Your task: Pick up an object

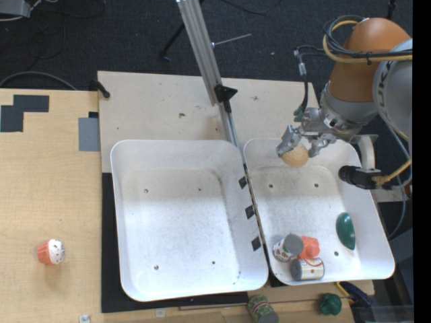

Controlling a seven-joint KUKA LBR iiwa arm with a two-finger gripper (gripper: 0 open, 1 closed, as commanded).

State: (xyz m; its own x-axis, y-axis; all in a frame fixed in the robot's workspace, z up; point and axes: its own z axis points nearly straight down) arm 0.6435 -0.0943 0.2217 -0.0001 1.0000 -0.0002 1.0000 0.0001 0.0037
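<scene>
My gripper (297, 150) hangs over the far left part of the right bin (377, 210), shut on a round tan object (295, 157) that shows between its fingers and sits above the bin floor. Lower in the same bin lie a dark green oval object (345, 229), an orange piece (309, 246) beside a grey round item (291, 244), and a small can (306, 269) on its side near the front rim.
The left bin (135, 180) sits beside the right one. A metal rail (205, 59) slants down to the divider between the bins. A small red and white object (51, 252) lies on the wooden bench at left. Green items (329, 304) rest beyond the front rim.
</scene>
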